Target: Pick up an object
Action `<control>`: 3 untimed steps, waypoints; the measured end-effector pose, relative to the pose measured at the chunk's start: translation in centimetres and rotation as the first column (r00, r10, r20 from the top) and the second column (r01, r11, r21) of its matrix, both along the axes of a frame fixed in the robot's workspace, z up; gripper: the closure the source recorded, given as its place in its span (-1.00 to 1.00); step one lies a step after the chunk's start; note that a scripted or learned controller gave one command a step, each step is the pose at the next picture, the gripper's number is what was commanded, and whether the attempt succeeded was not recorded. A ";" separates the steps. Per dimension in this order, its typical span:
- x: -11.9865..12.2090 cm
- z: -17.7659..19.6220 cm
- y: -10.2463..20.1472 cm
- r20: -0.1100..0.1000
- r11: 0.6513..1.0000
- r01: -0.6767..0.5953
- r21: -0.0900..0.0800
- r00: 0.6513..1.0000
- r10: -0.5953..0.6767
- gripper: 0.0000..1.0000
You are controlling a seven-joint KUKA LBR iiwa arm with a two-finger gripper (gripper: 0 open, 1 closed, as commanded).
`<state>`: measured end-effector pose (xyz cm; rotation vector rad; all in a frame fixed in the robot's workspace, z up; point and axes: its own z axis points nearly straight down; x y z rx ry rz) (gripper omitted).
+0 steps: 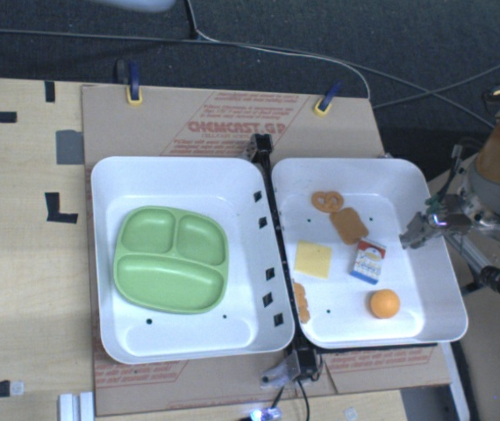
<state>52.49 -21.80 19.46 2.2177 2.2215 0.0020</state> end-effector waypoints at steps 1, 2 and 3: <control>0.1 3.0 0.1 -0.001 1.000 -0.001 0.001 1.000 0.001 1.00; 0.5 3.5 5.3 -0.003 1.000 -0.005 0.003 1.000 0.005 1.00; 1.7 2.3 10.6 -0.005 1.000 -0.005 0.002 1.000 0.005 1.00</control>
